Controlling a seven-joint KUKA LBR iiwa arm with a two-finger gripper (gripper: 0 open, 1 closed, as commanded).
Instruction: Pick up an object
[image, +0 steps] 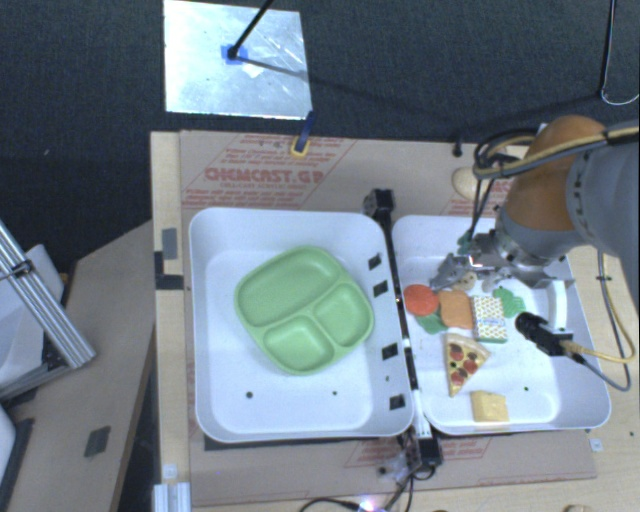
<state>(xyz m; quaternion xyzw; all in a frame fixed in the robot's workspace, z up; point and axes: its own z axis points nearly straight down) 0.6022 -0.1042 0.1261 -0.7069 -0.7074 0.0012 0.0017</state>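
The gripper (458, 270) is hanging over the upper part of the right bin (572, 398), directly above a tight cluster of toy food. Whether the tool is open or closed cannot be told from this angle, and nothing is showing as held. The candidate objects are lying just below it: a red tomato slice (421, 298) is touching a green lettuce leaf (432, 323), an orange bread slice (457, 310) is sitting beside a patterned wafer (490, 318), and a second green piece (513, 300) is lying at the wafer's far side. A pizza slice (463, 362) and a yellow cheese block (489, 406) are lying apart, lower in the bin. The left bin (222, 402) is carrying a green divided plate (303, 308), well away from the tool. The main risk is arising from the crowding: a descent here is likely to meet two flat pieces at once, pushing them aside or pinching an edge that slips free. The pieces are lying flat and thin against the bin floor, so a closing grasp may be catching nothing. The divider between the bins is also standing near the tomato slice, leaving little room on that side.
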